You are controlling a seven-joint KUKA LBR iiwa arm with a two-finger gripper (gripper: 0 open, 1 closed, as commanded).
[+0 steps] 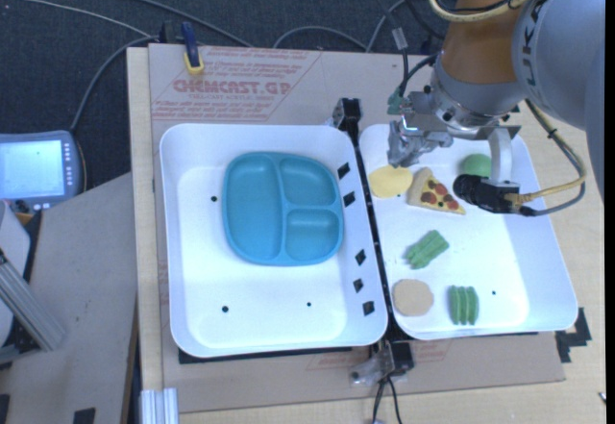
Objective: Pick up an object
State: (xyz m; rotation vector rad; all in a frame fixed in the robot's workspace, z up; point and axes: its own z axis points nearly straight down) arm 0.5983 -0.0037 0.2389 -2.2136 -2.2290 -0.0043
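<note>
Over right bin's [538,249] far-left corner, gripper [408,151] poised just above yellow disc [388,183], likely chosen target; jaw state cannot tell. Pizza slice [434,192] beside disc. Blue plate [282,209] in left bin [192,249], apart from the pick.

A two-finger gripper [411,155] hangs over the right white plastic bin [538,249], a round yellow disc [388,183] just below-left of it and a toy pizza slice [435,192] below-right. Farther below lie a green toy vegetable [426,248], a tan round cookie [413,297] and a green ridged pod [463,304]. Far left, a blue divided plastic tray [282,208] sits in the left white plastic bin [192,249].
</note>
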